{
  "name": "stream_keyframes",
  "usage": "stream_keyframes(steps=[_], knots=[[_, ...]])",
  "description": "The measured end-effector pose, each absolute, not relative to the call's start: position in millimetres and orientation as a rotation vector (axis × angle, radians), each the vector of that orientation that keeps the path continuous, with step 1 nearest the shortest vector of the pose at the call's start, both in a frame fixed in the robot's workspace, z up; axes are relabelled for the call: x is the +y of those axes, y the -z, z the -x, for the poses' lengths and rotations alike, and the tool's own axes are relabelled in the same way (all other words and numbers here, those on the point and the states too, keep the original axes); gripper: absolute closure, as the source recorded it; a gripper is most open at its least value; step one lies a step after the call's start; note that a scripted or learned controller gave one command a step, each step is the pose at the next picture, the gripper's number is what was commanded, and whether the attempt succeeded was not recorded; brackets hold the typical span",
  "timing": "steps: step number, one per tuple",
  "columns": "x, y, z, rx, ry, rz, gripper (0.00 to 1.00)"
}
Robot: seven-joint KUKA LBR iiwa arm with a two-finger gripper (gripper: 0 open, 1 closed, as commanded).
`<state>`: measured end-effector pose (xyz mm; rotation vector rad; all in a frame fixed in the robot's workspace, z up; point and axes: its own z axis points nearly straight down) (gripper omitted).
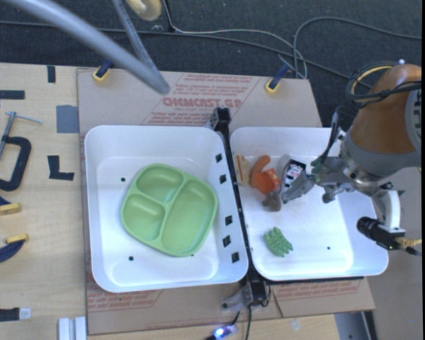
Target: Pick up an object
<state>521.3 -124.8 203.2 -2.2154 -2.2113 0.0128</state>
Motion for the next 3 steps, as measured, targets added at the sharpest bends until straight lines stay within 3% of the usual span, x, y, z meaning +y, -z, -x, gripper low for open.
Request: stream_keyframes(steps=[1,3], knots=[[-125,-209,-524.1,-2.222,-0.002,2.218,0.00],[-122,-101,-520.1,-2.218,-0.007,2.217,0.00]])
